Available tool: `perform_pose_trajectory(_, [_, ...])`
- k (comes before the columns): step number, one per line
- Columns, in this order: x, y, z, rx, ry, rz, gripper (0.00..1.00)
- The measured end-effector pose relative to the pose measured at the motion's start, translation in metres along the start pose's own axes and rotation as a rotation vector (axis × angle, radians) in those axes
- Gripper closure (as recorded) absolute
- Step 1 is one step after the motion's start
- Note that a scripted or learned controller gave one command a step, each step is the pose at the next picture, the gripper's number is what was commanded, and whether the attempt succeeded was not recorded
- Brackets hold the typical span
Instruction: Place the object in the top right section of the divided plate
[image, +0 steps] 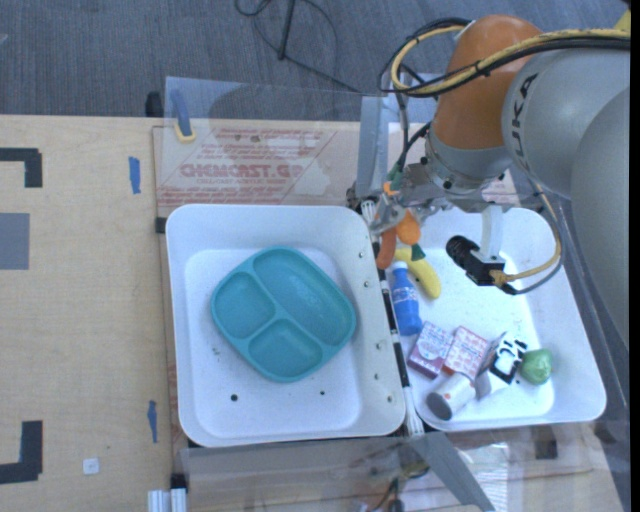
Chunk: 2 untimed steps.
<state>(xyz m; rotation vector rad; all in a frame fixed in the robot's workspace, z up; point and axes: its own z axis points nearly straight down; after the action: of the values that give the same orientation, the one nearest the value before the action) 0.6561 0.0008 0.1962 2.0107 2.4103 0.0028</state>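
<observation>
Left bin (190, 250), centre-left of frame: holds teal divided plate (283, 313), all 3 sections bare. Right bin (570, 300): blue bottle (404, 297), yellow banana (424, 277), orange carrot-like toy (408, 231), 2 pink packets (450, 350), white cup (451, 395), green ball (537, 366), black-white item (508, 358). Gripper (400, 215) at right bin's upper-left corner, right by the orange toy; jaw state & any hold: can't tell.
</observation>
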Motion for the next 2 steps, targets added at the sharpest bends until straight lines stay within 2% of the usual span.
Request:
perform_pose_trajectory(1, [0.066, 0.020, 0.011, -0.002, 0.000, -0.392, 1.00])
perform_pose_trajectory(2, [0.153, 0.001, 0.099, -0.015, -0.004, -0.392, 1.00])
